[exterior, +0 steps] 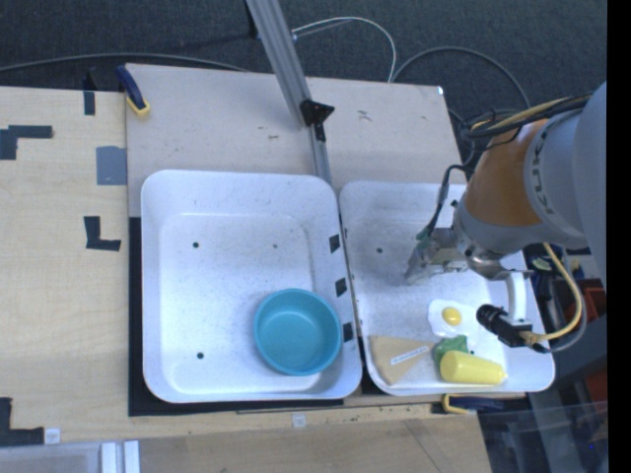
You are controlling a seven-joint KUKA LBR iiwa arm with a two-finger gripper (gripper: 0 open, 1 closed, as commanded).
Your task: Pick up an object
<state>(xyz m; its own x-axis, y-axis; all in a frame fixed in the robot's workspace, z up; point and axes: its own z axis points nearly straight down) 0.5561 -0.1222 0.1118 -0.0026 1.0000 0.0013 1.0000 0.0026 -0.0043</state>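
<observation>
Reaching in from the right, the grey arm [552, 175] with its orange band hangs over the right bin [380, 215]. Its gripper [426, 262] is low, over the bare white floor near the middle of that bin, and nothing is between its fingers. The view is too small and dark there, so I cannot tell if the claw is spread or squeezed. The toys lie in the front part of the same bin, apart from the gripper. A toy fried egg [449, 315] is closest to it. In front of the egg sit a tan wedge [397, 356], maybe cheese, a small green thing [452, 345] and a yellow piece [471, 368] touching it. In the left bin [197, 205] a blue bowl [296, 330] stands upright near the front right corner
</observation>
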